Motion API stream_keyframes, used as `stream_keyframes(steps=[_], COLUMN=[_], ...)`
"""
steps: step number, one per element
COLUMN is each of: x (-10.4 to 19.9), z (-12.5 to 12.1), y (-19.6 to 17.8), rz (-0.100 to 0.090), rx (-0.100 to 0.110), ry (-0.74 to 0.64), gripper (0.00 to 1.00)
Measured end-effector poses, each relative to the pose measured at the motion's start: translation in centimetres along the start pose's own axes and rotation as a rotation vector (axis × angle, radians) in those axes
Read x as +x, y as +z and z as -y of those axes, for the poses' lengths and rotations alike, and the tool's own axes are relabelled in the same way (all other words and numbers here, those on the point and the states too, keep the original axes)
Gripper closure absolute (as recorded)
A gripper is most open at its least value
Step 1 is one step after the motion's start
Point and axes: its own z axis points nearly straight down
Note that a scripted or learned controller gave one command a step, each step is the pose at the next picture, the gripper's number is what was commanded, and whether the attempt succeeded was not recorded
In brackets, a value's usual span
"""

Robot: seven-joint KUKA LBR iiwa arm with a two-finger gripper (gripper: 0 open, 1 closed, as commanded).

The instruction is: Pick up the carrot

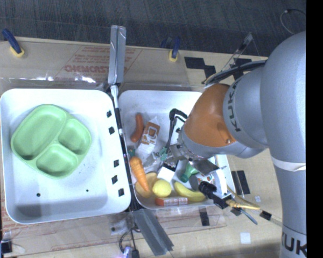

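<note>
Lab: clamped bench [54,63], white bins [59,198]

Bench [215,63] bears left bin [11,198], right bin [167,95].

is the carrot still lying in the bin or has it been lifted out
Lying in the bin. The carrot rests flat near the right bin's left wall, beside a lemon.

Orange carrot [140,176]; pale green divided plate [50,140]; yellow banana [188,192] and lemon [162,187]; white bins [21,208]; grey arm [282,95] with orange band [210,122]; blue clamps [12,42].
</note>
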Motion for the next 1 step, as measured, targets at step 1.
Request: stream_keyframes(steps=[1], x=[2.30], z=[-14.79], y=[-8.40], rz=[-0.020], rx=[0.025], ry=[-0.116], gripper=[0.00])
